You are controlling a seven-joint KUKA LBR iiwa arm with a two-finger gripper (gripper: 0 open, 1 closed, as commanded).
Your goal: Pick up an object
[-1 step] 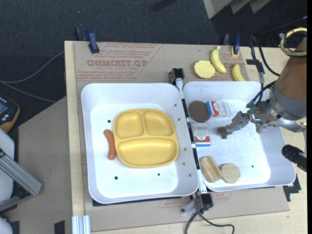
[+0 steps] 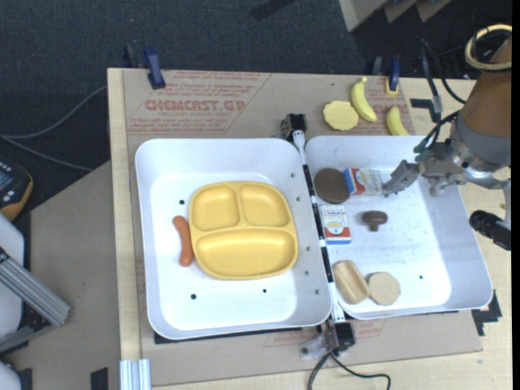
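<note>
The left bin (image 2: 154,218) carries a yellow divided plate (image 2: 242,228) with an orange-red hot dog (image 2: 184,240) just beside its left edge. Across the divider, the right bin (image 2: 455,275) holds the likely targets: a brown disc (image 2: 332,185), a small carton (image 2: 335,223) below it, a white packet (image 2: 369,180), a dark mushroom-shaped piece (image 2: 374,218), and a bread slice (image 2: 351,281) touching a tan round (image 2: 383,288) near the front. The gripper (image 2: 422,171) hovers over that bin's upper right, nothing between its fingers (whether they stand open or closed I cannot tell). The risk, I judge, is crowding: the disc, packet and carton sit close together, so a descent there could nudge a neighbour or pinch two at once. The mushroom piece sits more apart.
</note>
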